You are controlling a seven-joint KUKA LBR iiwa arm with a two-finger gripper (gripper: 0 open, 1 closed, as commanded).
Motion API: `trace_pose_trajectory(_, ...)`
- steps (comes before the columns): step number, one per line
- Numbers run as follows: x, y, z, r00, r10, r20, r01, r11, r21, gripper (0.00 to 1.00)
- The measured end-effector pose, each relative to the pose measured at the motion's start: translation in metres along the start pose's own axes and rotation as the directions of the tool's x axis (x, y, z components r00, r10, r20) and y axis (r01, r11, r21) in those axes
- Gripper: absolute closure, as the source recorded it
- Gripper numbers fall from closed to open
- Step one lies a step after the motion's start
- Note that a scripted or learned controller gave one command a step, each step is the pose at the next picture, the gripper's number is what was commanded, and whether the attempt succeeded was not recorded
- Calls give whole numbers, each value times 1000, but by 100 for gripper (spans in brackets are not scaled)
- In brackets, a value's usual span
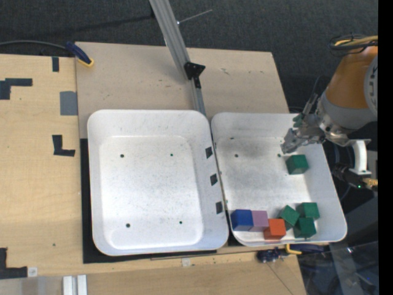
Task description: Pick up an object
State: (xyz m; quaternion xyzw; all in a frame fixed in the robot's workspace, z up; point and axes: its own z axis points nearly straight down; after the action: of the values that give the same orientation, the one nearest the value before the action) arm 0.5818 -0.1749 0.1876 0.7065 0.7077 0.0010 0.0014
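Arm: You see the grey arm with its orange band reaching in from 3 o'clock, over the right bin [245,128].

Claw: The gripper [293,141] hangs above the upper right part of that bin. Whether it is spread or closed, you cannot tell at this angle, and no object is seen in its grasp.

Nearest target: The lone green cube [297,163] lies on the bin floor, well apart from the other blocks.

Key relation: From the claw, this cube lies toward 5 o'clock, just beside it. Judge them as apart, not touching. The cube is near square, so no long axis governs the approach. Its edges sit slightly turned against the bin walls.

Other candidates: A cluster rests along the bin's 6 o'clock wall: blue cube [242,219], purple cube [260,219], orange cube [276,227], and three green blocks [301,219] packed close together.

Left bin [98,128]: Holds nothing to pick, so ignore it for this task.

Next move, as a judgement: Expect a short shift toward 5 o'clock, then a descent over the lone cube.

Risk: A slightly off-centre descent may nudge the cube aside instead of straddling it.
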Motion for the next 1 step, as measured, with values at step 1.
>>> trace_pose_trajectory(1, 0, 1, -41, 1000, 0, 0, 0, 1000, -1, 100)
